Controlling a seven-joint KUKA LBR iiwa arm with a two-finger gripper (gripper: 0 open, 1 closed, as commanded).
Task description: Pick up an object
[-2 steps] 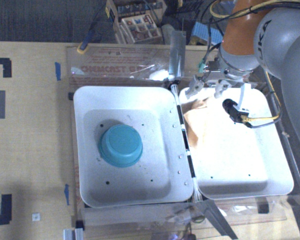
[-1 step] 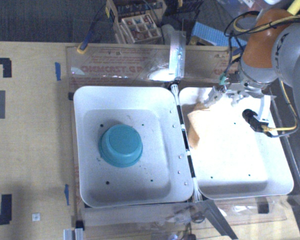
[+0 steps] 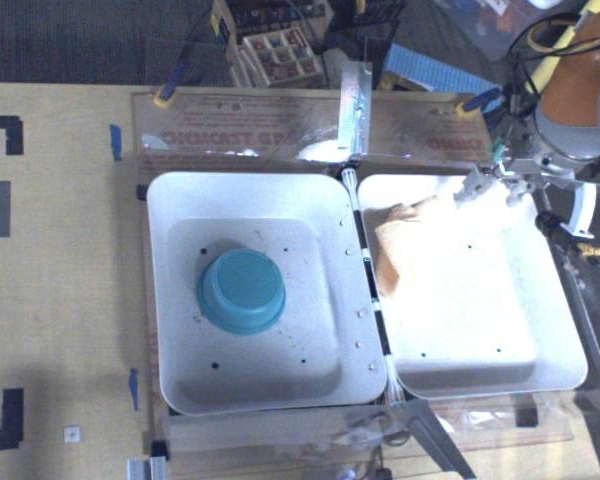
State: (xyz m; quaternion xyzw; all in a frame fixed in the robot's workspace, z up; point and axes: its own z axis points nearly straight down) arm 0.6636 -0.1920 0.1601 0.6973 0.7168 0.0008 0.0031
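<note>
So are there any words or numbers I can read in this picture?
No, none can be read.
The clear panel behind the left bin has red lettering, too blurred to read.
The clear panel behind the right bin has the same, also too blurred.

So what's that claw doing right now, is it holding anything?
Claw: above the right bin's far edge; open or closed cannot be told, and nothing is seen in it.

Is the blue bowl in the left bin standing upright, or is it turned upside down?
Upside down. The blue bowl shows a flat closed base on top, with the wider rim resting on the floor of the left bin.
</note>
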